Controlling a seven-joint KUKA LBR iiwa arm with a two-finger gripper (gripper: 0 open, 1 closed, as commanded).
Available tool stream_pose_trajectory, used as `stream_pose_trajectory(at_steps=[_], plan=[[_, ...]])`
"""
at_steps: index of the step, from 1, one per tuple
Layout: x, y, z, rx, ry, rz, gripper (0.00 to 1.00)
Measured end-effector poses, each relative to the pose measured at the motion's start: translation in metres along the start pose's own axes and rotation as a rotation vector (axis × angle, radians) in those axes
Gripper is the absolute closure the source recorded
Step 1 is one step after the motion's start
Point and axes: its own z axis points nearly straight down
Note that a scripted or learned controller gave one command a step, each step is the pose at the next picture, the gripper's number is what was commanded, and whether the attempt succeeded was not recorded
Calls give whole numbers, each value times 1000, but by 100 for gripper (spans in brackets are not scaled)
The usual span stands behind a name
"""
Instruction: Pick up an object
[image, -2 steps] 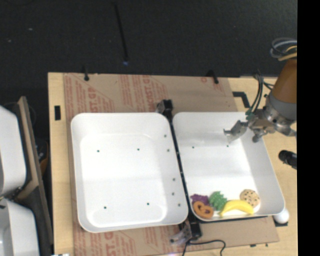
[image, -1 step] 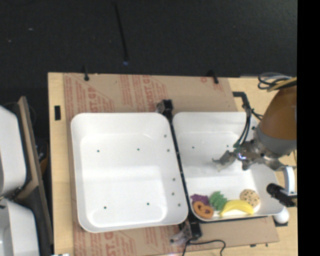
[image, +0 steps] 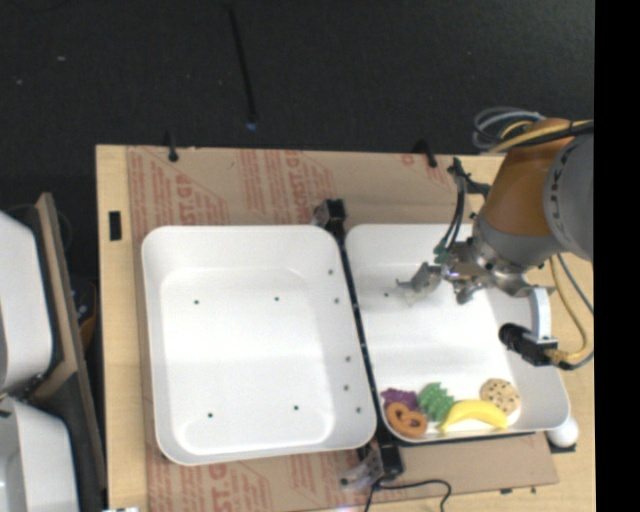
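Along the near edge of the right bin (image: 470, 330) lay a pretzel (image: 405, 419), purple grapes (image: 399, 398), a green piece (image: 436, 399), a banana (image: 472, 415) and a cookie (image: 499, 396), clustered together. The gripper (image: 428, 279) hung well beyond them over the bin's far half, touching none; how far it was open could not be told. The left bin (image: 245, 340) lay beside.
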Motion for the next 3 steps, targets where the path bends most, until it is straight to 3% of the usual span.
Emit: stream_pose_trajectory(at_steps=[1, 2, 3], plan=[[25, -58, 3, 3, 1, 4, 0], [84, 3, -107, -7, 2, -2, 0], [87, -36, -34, 7, 1, 4, 0]])
